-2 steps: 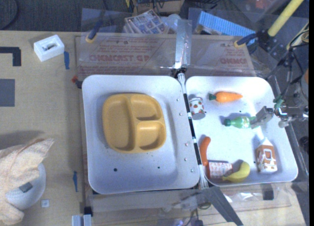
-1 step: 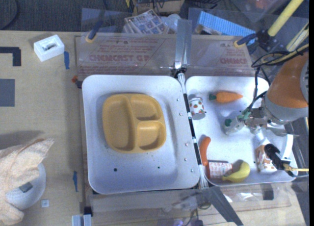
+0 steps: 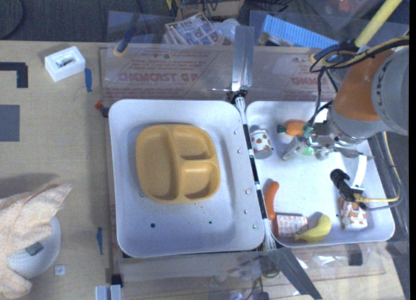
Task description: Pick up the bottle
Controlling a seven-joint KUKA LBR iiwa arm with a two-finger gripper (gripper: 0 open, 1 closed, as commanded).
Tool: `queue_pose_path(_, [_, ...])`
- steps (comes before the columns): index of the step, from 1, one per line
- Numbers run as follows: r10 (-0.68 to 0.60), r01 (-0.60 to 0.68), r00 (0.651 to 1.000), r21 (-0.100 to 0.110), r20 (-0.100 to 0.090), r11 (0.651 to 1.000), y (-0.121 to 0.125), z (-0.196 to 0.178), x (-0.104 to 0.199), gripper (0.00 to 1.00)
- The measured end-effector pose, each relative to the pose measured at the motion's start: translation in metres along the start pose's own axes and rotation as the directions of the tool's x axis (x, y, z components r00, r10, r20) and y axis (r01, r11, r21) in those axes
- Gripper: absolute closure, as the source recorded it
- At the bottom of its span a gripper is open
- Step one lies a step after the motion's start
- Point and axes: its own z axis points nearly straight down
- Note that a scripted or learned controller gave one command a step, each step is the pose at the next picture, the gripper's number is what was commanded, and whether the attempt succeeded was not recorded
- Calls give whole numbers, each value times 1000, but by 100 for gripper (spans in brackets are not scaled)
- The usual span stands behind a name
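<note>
Nearest me, in the right bin (image 3: 312,185), a yellow banana (image 3: 314,228) lies along the near wall. It overlaps a red-and-white packet (image 3: 288,220) on its left. In the near right corner of that bin stands a small white-and-orange carton (image 3: 353,215). A little further in, against the left wall, lies a slim orange-red piece like a chilli (image 3: 270,196).

The left bin (image 3: 195,230) carries a yellow divided plate (image 3: 177,162), set slightly left of its middle.

Further back in the right bin, the end effector (image 3: 300,149) hangs low over the floor, pointing towards the left wall. From where I stand I cannot tell whether it is apart or together, and nothing shows in its grip.

The bottle (image 3: 261,142), small and white with red spots and a grey top, sits just beside the left wall near the far left corner. It is close to the end effector but apart from it.

Just behind the end effector lies an orange carrot-like piece (image 3: 294,127). The grey arm (image 3: 380,90), with its orange band, comes in over the bin's far right corner.

On the bench (image 3: 52,129), at its far left, rests a small white box (image 3: 65,63).
</note>
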Motion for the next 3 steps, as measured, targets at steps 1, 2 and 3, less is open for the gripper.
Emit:
queue_pose_path(1, [-368,368,930,11,-7,930,40,1,-21,0])
queue_pose_path(2, [-373,374,927,24,-26,927,65,2,-75,0])
queue_pose_path(3, [-501,501,865,23,-25,865,64,1,-79,0])
